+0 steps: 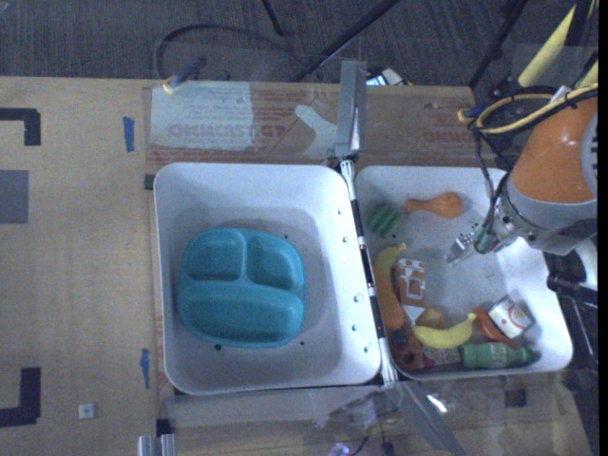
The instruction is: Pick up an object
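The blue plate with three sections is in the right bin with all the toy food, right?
Not quite. The blue plate lies in the left bin, by itself. The toy food, like the banana and the green bottle, is in the right bin. The camera view shows this.

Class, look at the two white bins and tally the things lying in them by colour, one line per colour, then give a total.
Teal: 1, the divided tray in the left bin.
Green: 2, the ridged piece and the bottle.
Yellow: 1, the banana.
Orange: 2, the drumstick and the carrot.
White and orange: 2, the carton and the can.
Total: 8 that I can tell apart.
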Action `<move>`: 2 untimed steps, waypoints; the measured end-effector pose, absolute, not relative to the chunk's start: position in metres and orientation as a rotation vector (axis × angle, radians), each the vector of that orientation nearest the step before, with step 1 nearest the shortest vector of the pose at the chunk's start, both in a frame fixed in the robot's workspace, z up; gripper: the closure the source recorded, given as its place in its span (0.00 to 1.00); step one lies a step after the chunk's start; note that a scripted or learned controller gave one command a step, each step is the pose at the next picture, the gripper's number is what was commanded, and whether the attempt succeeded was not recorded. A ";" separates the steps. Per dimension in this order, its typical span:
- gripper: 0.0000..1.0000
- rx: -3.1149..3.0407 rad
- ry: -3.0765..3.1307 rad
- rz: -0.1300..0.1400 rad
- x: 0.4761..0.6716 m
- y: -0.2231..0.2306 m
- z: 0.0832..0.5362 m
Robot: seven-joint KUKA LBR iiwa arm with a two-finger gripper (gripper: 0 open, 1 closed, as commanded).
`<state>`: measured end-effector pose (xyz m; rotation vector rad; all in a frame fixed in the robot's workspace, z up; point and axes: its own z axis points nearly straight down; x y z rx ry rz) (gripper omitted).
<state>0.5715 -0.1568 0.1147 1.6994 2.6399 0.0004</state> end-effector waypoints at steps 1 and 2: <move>1.00 1.580 2.707 0.005 0.507 -0.165 0.087; 1.00 1.460 2.781 0.000 0.529 -0.147 0.166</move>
